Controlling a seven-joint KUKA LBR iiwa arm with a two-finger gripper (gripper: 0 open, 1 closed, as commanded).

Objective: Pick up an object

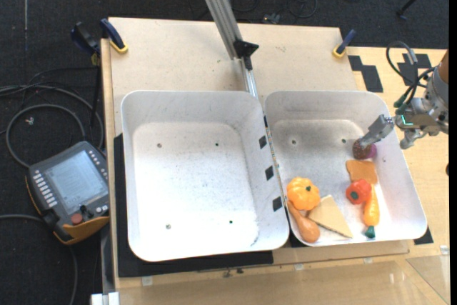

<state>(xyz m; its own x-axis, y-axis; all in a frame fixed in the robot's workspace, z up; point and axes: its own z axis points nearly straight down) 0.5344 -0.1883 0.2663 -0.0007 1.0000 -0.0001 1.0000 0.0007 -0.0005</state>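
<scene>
Left bin (143, 111): white, shallow, fills the centre-left of the frame; bare floor with faint dark specks.
Right bin (314, 114): white, shallow, its left wall touching the left bin's right wall; all the objects lie in its lower right half.
My pincer (365, 145): reaches in from the right edge of the frame, its grey finger slanting down-left to the right bin's right side; whether it is wide or narrow I cannot tell.
Dark reddish object (364, 151): small, round, right at my fingertip, near the bin's right wall; held or merely touched, I cannot tell.
Orange slab (362, 170): flat, just below the dark reddish object.
Red tomato-like piece (358, 191): touching the slab's lower edge.
Carrot (370, 211): orange with a green end, just below the red piece, pointing down.
Small pumpkin (303, 193): yellow-orange, lower left of the right bin.
Pale wedge (333, 218): cheese-coloured, just right of and below the pumpkin.
Brown-orange oblong (305, 226): beneath the pumpkin, beside the wedge, near the bin's lower rim.
</scene>
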